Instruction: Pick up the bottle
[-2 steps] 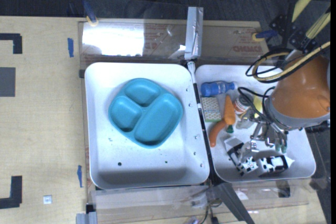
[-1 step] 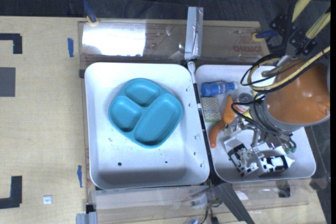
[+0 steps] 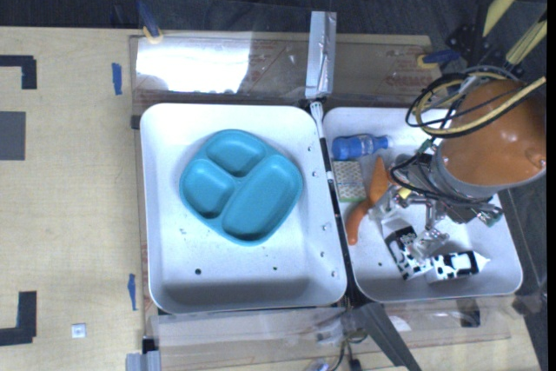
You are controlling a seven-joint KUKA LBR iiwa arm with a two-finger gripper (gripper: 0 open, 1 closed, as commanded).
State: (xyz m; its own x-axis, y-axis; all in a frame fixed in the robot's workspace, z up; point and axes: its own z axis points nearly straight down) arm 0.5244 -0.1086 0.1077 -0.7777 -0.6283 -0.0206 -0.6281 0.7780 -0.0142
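Arm (image 3: 486, 135) hangs over the right bin (image 3: 504, 274), gripper (image 3: 417, 252) low near the bin's front, just beside a black-and-white toy (image 3: 452, 265); can't tell if the jaws are apart or together from up here. The bottle (image 3: 358, 146) lies on its side at the bin's back left corner, blue cap end toward the arm, well apart from the gripper. An orange carrot (image 3: 369, 195) lies between them. Left bin (image 3: 165, 274) holds a blue divided plate (image 3: 241, 185)

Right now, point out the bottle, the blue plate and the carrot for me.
bottle (image 3: 358, 146): camera view, on its blue label.
blue plate (image 3: 241, 184): camera view, on the ridge between its compartments.
carrot (image 3: 379, 178): camera view, on its orange upper body.
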